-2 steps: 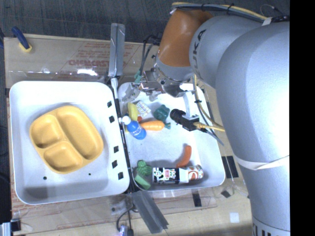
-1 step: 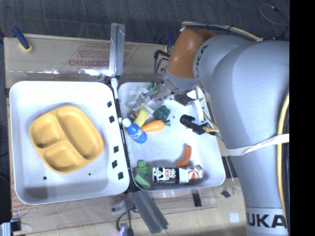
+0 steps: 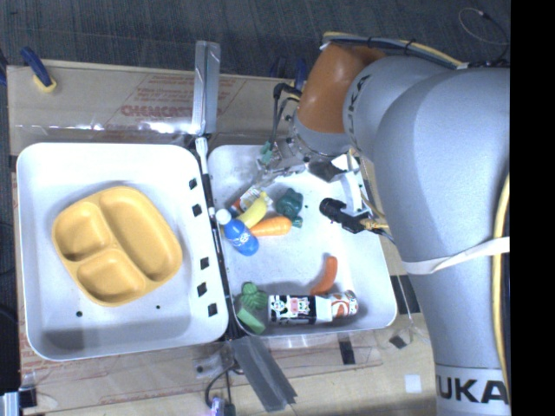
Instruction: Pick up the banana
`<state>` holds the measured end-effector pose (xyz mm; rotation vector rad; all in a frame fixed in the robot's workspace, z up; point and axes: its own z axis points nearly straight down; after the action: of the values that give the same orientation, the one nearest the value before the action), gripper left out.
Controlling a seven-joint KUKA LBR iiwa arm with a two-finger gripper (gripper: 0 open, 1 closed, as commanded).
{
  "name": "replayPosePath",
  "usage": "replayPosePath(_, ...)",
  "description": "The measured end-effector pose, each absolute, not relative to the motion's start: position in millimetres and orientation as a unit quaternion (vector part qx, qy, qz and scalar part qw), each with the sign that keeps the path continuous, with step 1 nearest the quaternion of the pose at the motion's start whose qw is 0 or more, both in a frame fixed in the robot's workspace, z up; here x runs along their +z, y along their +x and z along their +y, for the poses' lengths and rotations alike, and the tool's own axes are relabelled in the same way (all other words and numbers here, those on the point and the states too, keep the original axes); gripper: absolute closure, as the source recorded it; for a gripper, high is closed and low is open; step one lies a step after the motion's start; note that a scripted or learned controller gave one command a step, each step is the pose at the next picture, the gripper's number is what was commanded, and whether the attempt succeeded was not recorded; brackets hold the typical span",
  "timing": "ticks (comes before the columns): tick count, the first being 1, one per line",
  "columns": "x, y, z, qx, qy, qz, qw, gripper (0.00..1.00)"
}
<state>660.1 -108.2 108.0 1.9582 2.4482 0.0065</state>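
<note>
- Right bin [image 3: 279, 267]: banana [image 3: 255, 208] near the left wall, hemmed in by carrot [image 3: 272, 226] and blue bottle [image 3: 242, 237]; bare floor mid-bin.
- My gripper [image 3: 267, 173] sits close by the banana's far end, arm slanting in from the right; how far open, cannot tell.

Gripper [image 3: 267, 173] low over banana [image 3: 254, 209], possibly touching, in right bin [image 3: 368, 263].

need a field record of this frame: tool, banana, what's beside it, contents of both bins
tool: over the far end of the right bin, close to the banana; contact unclear
banana: lying in the right bin, near the divider
beside banana: carrot, blue toy, teal toy
right bin, near end: sausage, cow-print bottle, green toy
left bin: holds a yellow divided plate
task status: banana not yet lifted
</note>
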Motion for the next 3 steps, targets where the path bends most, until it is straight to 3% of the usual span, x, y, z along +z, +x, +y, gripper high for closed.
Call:
replayPosePath(1, 108.0, 660.1, -108.1, 0.0020, 0.625, 0.781, 0.003, 0.00)
replayPosePath(2, 96.9, 628.4, -96.2, 0.0023, 0.554, 0.832, 0.004, 0.00)
replayPosePath(3, 108.1, 629.1, -96.3, 0.0027, 0.553, 0.833, 0.004, 1.00)
